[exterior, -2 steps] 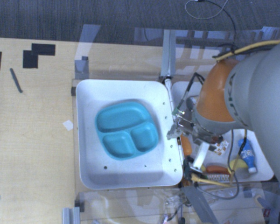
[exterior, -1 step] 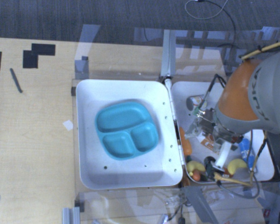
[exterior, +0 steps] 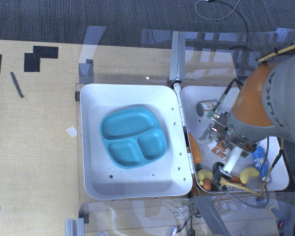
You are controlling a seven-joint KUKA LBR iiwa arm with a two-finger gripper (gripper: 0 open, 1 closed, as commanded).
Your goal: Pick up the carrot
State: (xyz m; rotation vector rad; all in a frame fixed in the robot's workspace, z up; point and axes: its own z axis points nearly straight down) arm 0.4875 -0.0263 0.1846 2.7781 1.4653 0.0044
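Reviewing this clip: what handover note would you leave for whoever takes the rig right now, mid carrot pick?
Gripper: low over the right bin; open or shut cannot be told.
Carrot: lying in the right bin along its left wall, just beside the gripper, not held.
Done: arm brought over the correct bin.
Left: close on the carrot and lift it.
Also: blue divided plate in the left bin.
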